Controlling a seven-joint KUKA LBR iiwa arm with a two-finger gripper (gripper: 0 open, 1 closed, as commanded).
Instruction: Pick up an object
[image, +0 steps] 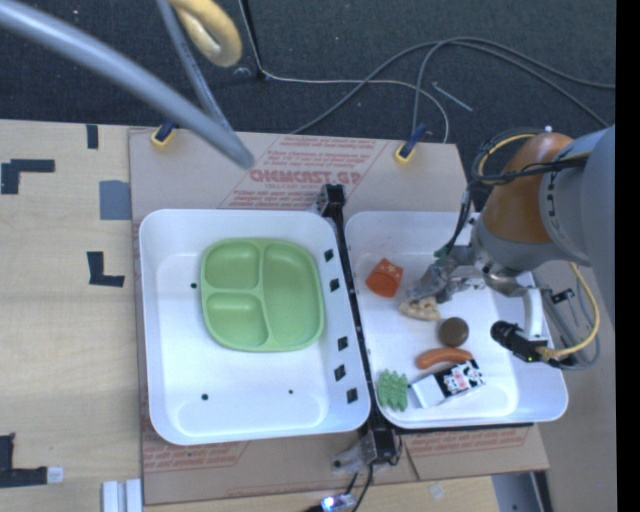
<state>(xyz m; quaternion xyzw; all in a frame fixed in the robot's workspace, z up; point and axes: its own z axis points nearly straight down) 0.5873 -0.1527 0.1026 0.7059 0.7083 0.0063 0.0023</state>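
Observation:
My gripper (432, 287) reaches down into the right bin (500, 408), its tips right at a pale beige object (422, 309). An orange-red block (384, 277) lies just left of the tips. Below them sit a brown round object (453, 331), an orange sausage-shaped object (443, 357), a black-and-white patterned box (450, 384) and a green leafy toy (393, 389). Nothing is seen lifted between the fingers.
The left bin (170, 400) holds a green divided plate (263, 294). A black divider with clips (345, 300) runs between the bins. The arm's grey body and orange band (525, 195) hang over the right bin's upper right corner. Cables trail behind the bench.

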